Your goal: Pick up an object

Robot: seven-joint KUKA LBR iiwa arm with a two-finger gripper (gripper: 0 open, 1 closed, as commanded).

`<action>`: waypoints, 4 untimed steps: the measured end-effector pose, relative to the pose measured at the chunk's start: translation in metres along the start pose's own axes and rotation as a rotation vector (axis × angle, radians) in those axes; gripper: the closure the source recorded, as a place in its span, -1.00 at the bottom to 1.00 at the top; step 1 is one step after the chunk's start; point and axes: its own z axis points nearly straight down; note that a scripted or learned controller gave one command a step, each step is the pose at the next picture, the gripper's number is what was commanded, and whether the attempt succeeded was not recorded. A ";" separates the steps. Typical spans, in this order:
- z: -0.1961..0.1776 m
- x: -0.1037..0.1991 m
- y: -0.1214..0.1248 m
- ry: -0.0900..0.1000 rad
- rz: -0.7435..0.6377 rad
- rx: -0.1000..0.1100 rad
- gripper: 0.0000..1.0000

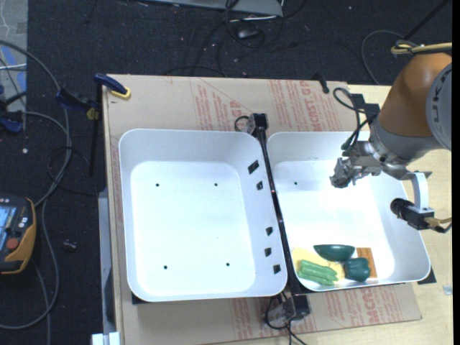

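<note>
Green knobbly object (317, 272) beside smooth dark-green bowl (335, 251).

gripper (343, 176) over right bin (402, 221), green objs (335, 262) near edge

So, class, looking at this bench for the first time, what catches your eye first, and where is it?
The grey arm with its orange band reaches in from the right, its gripper hanging over the right white bin. At that bin's near edge huddle a dark green bowl-shaped piece, a light green ridged object and a teal lump.

Bright, even light; soft shadows.
</note>
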 end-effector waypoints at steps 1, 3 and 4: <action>-0.063 -0.002 -0.001 0.000 0.000 -0.002 1.00; -0.118 0.050 0.019 0.002 -0.004 0.003 1.00; -0.116 0.099 0.035 0.001 -0.005 0.003 1.00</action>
